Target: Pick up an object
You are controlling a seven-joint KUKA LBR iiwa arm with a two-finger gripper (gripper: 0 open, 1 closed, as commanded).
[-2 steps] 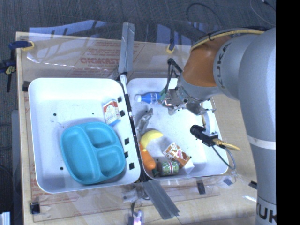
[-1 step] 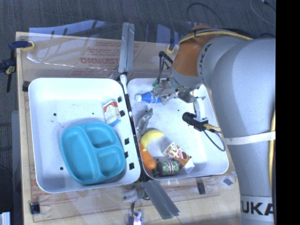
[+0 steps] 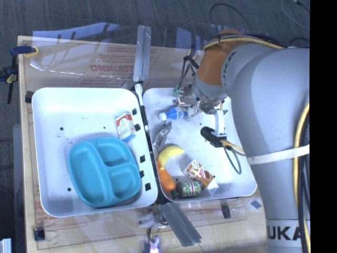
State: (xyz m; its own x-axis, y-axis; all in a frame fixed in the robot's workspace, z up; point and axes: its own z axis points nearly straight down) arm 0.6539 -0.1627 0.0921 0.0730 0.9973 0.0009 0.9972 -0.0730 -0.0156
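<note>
In the left white bin (image 3: 47, 141) lie a blue plastic 3-compartment tray (image 3: 104, 171) and a small red-and-white carton (image 3: 124, 126). The right white bin (image 3: 239, 186) holds a yellow banana (image 3: 170, 153), an orange carrot (image 3: 166, 179) and a blue-and-white bottle (image 3: 171, 114) just beside the hand (image 3: 185, 102); whether that is open or closed, I cannot tell.

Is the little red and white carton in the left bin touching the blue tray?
Touching, or overlapping. In the camera view the carton has its lower edge meeting the upper right rim of the blue tray, with no white bin floor visible between them.
</note>
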